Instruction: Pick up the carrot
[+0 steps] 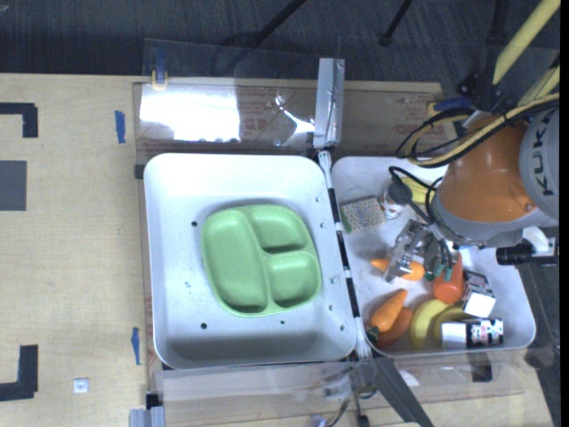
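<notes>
The bench [71,238] spreads wide, carrying 2 white bins. The left bin [169,194] holds a green divided plate [260,258] with 3 compartments. The grey arm [498,185] with its orange band reaches in from the right over the right bin [516,327]. The gripper [411,258] hangs low in that bin, and I cannot tell how its jaws stand. The carrot [402,271] lies directly below the gripper, orange showing under the metal. Near the front wall sit an orange pepper-like piece [388,312], a banana [433,320] and a small bottle [471,333].
</notes>
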You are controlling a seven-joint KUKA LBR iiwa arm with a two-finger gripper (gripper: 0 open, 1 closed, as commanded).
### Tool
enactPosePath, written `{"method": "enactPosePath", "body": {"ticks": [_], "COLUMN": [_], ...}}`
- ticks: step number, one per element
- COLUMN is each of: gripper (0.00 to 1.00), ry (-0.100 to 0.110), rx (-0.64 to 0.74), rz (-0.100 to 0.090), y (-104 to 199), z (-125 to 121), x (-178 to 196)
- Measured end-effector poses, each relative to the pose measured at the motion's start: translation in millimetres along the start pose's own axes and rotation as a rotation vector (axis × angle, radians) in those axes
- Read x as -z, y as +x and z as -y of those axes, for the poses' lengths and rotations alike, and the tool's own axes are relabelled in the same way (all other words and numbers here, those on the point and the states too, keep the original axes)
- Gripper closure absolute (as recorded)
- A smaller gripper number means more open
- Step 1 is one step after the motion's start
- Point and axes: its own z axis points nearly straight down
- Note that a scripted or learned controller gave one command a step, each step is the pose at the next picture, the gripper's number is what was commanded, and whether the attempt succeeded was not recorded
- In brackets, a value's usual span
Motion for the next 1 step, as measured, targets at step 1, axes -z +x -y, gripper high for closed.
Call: {"method": "enactPosePath", "body": {"ticks": [1], "gripper": [1.00], "ry": [0.008], "rx": [-0.254], "rz": [-0.007], "y": [-53.4], "z": [22.9], "x": [112.5]}}
